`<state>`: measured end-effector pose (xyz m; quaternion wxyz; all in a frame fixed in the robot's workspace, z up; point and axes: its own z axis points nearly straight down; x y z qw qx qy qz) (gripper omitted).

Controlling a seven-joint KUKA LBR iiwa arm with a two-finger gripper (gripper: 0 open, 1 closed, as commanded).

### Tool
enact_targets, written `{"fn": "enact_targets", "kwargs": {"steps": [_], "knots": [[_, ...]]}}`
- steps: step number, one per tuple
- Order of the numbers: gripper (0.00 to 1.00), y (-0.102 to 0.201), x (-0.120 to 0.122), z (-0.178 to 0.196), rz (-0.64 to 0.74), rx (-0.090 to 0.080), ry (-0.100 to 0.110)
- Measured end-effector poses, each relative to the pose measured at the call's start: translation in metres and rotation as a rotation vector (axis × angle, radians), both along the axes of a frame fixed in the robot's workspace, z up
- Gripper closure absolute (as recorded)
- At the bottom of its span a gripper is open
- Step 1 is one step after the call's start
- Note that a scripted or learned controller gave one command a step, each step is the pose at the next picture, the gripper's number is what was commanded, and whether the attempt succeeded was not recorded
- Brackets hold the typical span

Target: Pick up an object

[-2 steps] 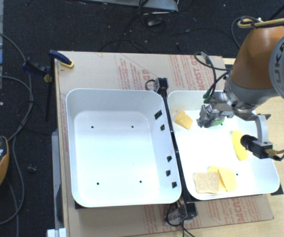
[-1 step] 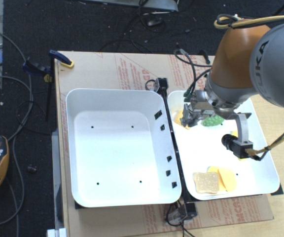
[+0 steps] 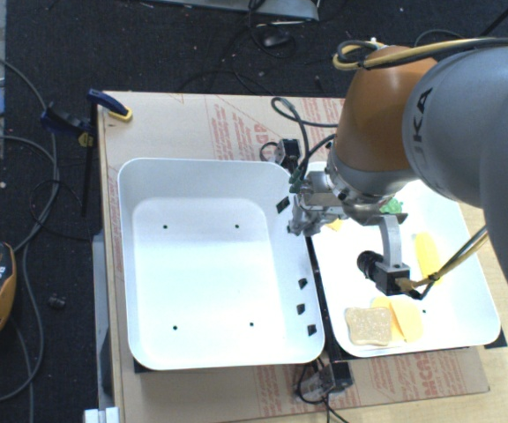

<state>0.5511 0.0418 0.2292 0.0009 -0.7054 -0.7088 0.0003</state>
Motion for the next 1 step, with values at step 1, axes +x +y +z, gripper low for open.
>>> {"fn": "enact_targets", "kwargs": {"steps": [1], "knots": [[1.0,0.0475,-0.0016,0.0045,0.0,0.0,-0.001]]}}
